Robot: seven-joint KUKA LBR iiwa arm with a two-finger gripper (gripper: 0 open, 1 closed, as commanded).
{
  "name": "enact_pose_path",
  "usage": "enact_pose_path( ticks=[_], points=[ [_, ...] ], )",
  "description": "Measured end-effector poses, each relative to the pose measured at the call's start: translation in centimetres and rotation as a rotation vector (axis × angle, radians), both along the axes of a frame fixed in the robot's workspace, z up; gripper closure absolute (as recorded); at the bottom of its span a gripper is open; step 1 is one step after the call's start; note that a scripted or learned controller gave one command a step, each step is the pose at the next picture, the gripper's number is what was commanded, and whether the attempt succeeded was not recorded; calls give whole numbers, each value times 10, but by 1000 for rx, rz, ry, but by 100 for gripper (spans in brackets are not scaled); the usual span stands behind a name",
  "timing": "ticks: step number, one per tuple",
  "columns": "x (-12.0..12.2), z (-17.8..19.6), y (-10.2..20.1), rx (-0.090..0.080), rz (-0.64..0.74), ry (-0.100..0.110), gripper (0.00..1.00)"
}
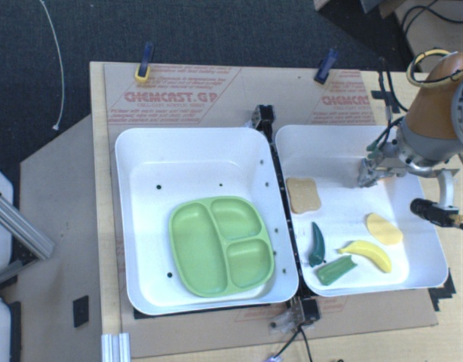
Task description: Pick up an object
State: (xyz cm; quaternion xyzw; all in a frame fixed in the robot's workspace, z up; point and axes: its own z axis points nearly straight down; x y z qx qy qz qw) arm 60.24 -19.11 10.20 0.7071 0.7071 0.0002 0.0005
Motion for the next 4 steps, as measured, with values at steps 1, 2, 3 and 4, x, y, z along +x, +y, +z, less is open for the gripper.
enact_pose_path(
  ticks=[1,2,3,4],
  points=[
    [11,53,-3,-2,1,-5,100],
    [12,106,-3,-2,1,-5,100],
    [4,117,42,2,3,3,100],
    [1,108,91,2,3,4,100]
  ],
)
